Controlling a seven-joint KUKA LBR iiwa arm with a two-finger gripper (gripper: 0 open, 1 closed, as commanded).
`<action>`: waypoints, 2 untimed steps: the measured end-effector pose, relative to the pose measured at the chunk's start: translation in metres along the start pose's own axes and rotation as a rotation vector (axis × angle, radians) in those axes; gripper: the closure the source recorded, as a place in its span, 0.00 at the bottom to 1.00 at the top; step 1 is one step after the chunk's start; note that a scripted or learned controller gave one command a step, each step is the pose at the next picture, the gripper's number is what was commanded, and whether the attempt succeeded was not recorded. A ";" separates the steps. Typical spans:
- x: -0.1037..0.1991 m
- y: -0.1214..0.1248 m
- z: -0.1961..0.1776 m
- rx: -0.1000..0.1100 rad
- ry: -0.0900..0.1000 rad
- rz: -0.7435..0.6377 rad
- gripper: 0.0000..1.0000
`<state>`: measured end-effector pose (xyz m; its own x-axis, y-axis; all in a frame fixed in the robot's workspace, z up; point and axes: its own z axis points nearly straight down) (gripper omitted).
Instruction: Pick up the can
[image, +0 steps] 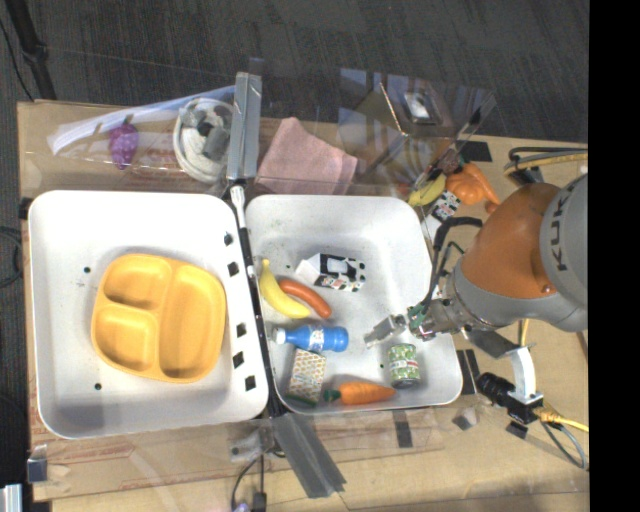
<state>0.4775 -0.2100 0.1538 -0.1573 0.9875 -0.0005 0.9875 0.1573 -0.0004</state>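
A yellow divided plate (160, 317) is seen in the left bin (60, 230). In the right bin (400, 215), a banana (272, 290), a blue bottle (314, 338) and a carrot (362, 393) are laid. The can (403, 364) stands upright near the right near corner. The gripper (400, 327) is placed just above it, apart; whether the jaws are open cannot be told.

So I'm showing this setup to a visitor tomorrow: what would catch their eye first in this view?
Probably the yellow divided plate, alone in the left bin. Next, the orange band of the arm at the right, its hand low over the right bin just above the small green can. Around it lies a bright clutter: a banana, a blue bottle and a carrot.
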 end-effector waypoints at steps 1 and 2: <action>-0.002 0.019 0.005 -0.001 -0.001 -0.153 0.00; 0.030 0.082 0.007 0.000 0.000 -0.348 0.00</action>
<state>0.5540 -0.1669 0.1465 -0.4846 0.8748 0.0000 0.8748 0.4846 -0.0004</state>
